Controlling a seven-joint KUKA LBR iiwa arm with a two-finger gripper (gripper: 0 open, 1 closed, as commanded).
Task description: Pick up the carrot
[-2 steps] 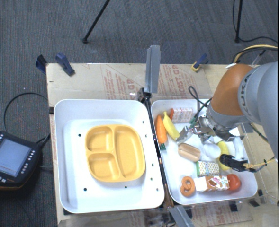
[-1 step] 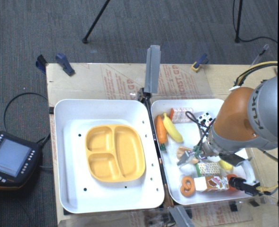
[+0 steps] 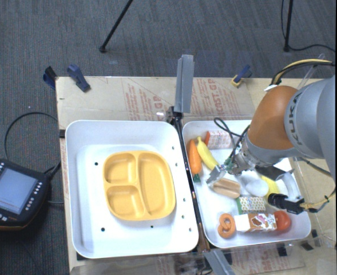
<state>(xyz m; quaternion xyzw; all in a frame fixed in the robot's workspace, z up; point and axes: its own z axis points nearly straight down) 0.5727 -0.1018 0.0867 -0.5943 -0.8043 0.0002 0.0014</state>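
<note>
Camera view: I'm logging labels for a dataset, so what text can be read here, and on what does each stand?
"KUK": on the grey arm, running along its casing; the rest is not legible.
Red print on the cardboard sheet under the bins: too blurred to read.
Print on the carton in the right bin: too small to read.
Screen of the handheld pendant: nothing legible.

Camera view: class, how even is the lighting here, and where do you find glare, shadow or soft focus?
Camera view: lighting is fairly even; the two white bins look bright with little surface detail; the arm's orange band carries a soft sheen; a faint shadow lies under the yellow tray; the gripper beside the carrot looks slightly soft.
</note>
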